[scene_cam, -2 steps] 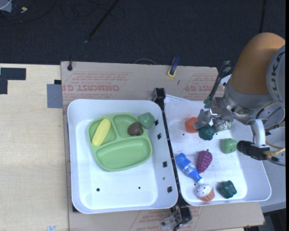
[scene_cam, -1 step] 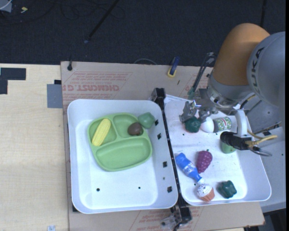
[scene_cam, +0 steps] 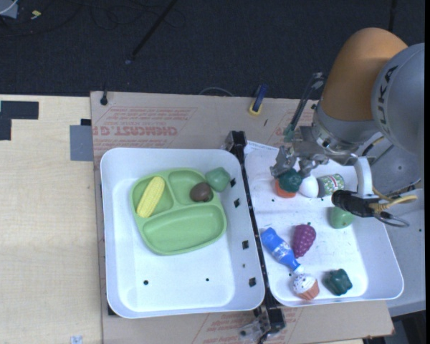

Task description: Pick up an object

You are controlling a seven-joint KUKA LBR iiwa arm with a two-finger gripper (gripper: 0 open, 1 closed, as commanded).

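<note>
the hand is hanging low in the right bin, touching an orange and green toy as if choosing it; grasping or released, i cannot tell.

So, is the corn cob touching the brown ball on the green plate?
Apart. The camera view shows the yellow corn cob in the plate's upper-left compartment and the brown ball in the upper-right one, with a raised ridge of the green plate between them.
</note>
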